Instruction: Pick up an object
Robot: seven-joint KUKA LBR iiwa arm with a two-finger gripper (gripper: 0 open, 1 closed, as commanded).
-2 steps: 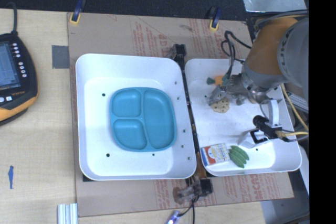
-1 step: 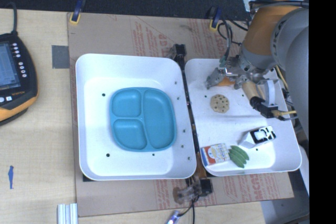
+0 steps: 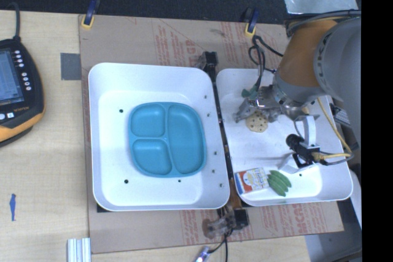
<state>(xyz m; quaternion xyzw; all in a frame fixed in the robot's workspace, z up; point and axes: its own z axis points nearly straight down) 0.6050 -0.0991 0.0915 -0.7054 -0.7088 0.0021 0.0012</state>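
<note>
Apparently low over the cookie (image 3: 257,123), the gripper (image 3: 261,104) hides its grip, so it could nudge the cookie aside.

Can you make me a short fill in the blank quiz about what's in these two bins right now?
1. The blue divided plate lies in the ____ bin.
2. The plate has ____ compartments.
3. The gripper hangs just above a round ____ in the right bin.
4. The green pod lies beside a small ____ at that bin's near edge.

Missing words: left; three; cookie; carton.
</note>
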